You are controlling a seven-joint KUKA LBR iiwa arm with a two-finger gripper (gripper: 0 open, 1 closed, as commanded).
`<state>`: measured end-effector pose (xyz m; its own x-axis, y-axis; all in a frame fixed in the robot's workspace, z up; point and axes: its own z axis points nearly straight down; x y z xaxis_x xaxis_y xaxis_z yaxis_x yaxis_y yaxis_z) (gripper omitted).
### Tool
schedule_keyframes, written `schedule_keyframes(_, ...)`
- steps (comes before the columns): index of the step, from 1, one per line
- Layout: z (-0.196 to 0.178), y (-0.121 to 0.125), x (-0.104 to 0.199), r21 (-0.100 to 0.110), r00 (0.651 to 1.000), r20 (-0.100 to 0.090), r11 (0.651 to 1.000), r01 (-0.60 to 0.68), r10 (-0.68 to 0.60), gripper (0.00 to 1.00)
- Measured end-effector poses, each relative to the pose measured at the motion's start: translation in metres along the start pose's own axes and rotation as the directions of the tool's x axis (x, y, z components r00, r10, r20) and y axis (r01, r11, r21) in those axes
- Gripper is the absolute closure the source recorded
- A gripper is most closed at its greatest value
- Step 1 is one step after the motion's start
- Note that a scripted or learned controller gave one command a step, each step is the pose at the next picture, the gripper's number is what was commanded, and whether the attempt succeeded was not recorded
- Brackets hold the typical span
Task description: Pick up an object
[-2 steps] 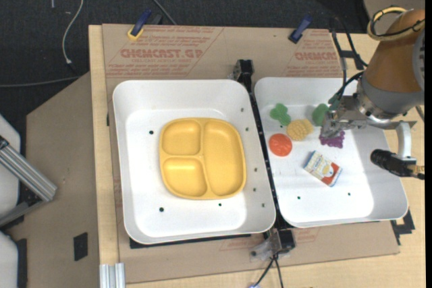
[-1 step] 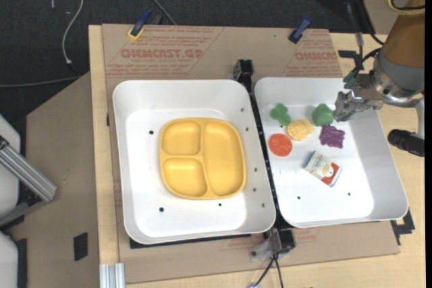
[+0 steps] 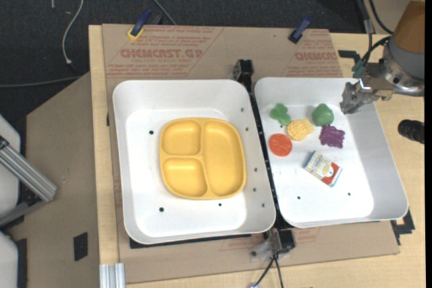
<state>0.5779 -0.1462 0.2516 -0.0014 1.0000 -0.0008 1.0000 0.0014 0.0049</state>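
Cardboard (image 3: pixel 169 50) reads "CHEMCAST GP"; end effector (image 3: pixel 354 98) grip state unclear above right bin (image 3: pixel 385 165).

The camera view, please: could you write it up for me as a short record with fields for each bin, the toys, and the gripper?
left bin: holds a yellow divided plate with three compartments
right bin: holds six small items, grouped in its upper half
items: green toy, second green toy, yellow corn, purple grapes, red tomato, small white and red carton
gripper: at the right bin's upper right edge, beside the second green toy, holding nothing visible
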Motion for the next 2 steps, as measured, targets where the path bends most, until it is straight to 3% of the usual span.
schedule_keyframes(2, 0.022, 0.007, 0.106, 0.009, 1.0, -0.004, 1.0, 0.004, -0.004, 1.0)
